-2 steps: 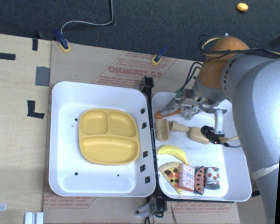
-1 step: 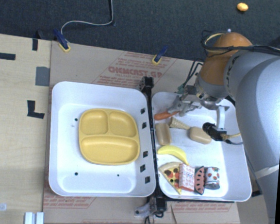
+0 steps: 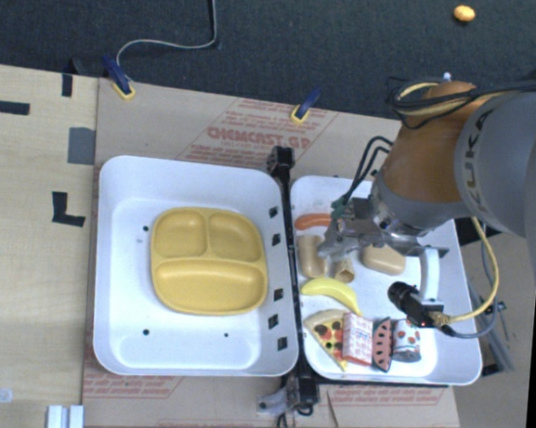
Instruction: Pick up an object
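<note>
Gripper (image 3: 338, 247) position: low over the far-left part of the right bin (image 3: 451, 364), at the end of the grey arm (image 3: 496, 163) with its orange band (image 3: 427, 152), which reaches in from the right. Finger state cannot be told from this view, as the metal parts blur together. No object is seen between them. Directly below and left of the gripper lies a tan block (image 3: 310, 255), and an orange sausage (image 3: 311, 222) lies just beyond it, long axis running left to right along the far wall. A banana (image 3: 332, 291) lies just nearer than the gripper, long axis roughly left to right, curved, with its right end pointing toward the near right. A second tan piece (image 3: 382, 259) sits to the right of the gripper. Nearer still lie a pizza slice (image 3: 326, 331), a red-and-white packet (image 3: 358, 339) and a watermelon slice (image 3: 382, 345), touching or overlapping one another. The left bin (image 3: 113, 335) holds a yellow divided plate (image 3: 210, 260), well apart from the gripper.
</note>
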Motion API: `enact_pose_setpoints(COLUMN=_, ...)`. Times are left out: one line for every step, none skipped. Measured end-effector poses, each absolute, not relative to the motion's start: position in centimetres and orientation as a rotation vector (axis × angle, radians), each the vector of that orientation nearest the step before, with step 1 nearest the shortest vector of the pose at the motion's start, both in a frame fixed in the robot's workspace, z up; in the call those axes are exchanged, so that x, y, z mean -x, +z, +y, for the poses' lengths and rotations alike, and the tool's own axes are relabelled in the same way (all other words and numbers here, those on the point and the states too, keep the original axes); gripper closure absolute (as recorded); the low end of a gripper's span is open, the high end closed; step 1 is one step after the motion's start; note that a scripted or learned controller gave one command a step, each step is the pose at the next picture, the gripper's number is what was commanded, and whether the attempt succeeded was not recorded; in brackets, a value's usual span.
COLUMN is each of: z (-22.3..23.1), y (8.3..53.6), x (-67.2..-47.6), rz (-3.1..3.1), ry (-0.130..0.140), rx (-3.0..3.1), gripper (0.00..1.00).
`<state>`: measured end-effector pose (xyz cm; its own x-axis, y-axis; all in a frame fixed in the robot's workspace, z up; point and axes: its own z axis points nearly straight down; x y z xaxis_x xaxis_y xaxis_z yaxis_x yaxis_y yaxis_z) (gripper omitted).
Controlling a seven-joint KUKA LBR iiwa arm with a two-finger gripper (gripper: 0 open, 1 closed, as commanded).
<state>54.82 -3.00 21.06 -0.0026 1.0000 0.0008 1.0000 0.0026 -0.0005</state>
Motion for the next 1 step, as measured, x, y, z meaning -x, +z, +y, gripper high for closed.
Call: enact_pose_setpoints(z=-3.06, y=21.01, x=-54.78, rz=-2.222, ry=0.001, rx=2.218, gripper=0.0)
